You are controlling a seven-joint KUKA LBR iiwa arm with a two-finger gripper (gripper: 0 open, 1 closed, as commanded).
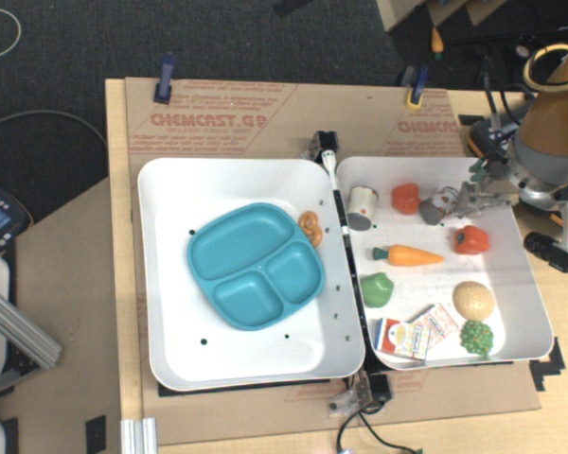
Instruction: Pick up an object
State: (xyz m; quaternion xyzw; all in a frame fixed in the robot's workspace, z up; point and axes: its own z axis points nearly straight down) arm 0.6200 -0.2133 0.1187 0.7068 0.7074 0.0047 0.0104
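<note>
The right bin (530, 282) holds several toy foods. A red tomato (405, 198) lies at the back, with a small grey-and-white cup (362, 204) to its left. My gripper (442, 206) hangs low over the bin's back, just right of the tomato and up-left of a red pepper (470, 240). An orange carrot (409, 254) lies in the middle of the bin, below the gripper. Nothing shows clearly in the gripper's grasp.
A green pepper (377, 289), a beige ball (472, 300), broccoli (475, 337) and a printed packet (415, 331) fill the right bin's front. The left bin (170, 216) holds a blue divided plate (256, 265) and a small brown pretzel (309, 225).
</note>
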